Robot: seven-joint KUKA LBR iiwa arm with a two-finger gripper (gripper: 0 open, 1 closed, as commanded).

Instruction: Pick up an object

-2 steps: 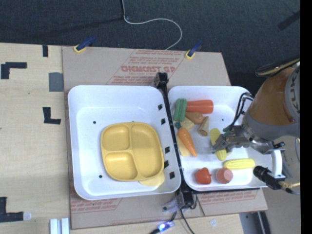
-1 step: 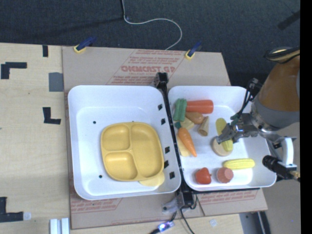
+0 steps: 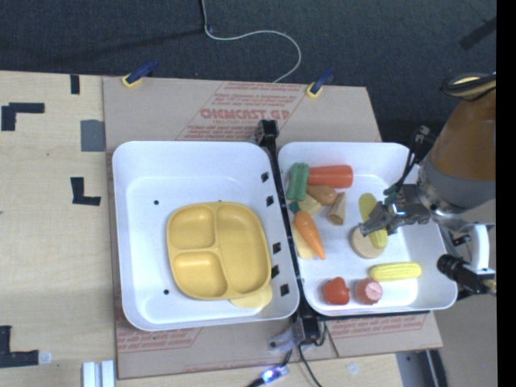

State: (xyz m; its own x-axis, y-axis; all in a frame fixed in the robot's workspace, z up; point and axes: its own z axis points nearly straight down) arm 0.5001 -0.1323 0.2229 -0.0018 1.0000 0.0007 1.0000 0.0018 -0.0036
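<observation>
Camera view: the end effector (image 3: 377, 226) hangs low in the right white bin (image 3: 393, 153), right over the round tan disc (image 3: 365, 245); its grip can't be judged. Alongside: one orange carrot (image 3: 309, 234), one yellow corn cob (image 3: 394, 272). The left white bin (image 3: 137, 168) holds one yellow divided plate (image 3: 218, 248).

Two bins side by side

A divided plate (image 3: 218, 248) is set in the left bin (image 3: 133, 216); toy foods (image 3: 322, 208) are scattered in the right bin (image 3: 427, 297), at 3 o'clock.

I see the gripper (image 3: 379, 226) low in the right bin (image 3: 355, 153), over a tan round pc (image 3: 367, 244). Yellow tray (image 3: 218, 248) sits in the left bin (image 3: 137, 216).
</observation>
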